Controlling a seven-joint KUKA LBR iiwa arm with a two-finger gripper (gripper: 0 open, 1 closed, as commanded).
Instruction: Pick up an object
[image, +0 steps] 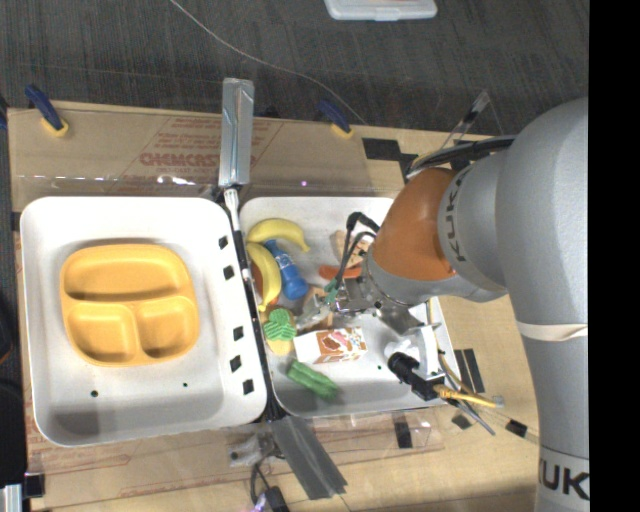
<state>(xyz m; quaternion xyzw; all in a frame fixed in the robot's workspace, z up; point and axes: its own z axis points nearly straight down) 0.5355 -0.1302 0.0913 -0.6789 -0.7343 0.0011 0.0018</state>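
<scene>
Grey and orange, the arm (470, 240) is lowered into the right bin (400, 400), gripper (335, 298) down among the toys near the small carton (330, 345); we cannot tell its finger state, so we judge nothing lifted yet

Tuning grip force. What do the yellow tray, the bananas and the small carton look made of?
Yellow tray: moulded plastic by the look, smooth with a soft sheen and rounded compartment walls.
Bananas: probably plastic toy fruit, evenly yellow and slightly glossy, though real fruit can't be ruled out.
Small carton: seems printed cardboard, flat faces, straight edges, matte white with orange print.
</scene>
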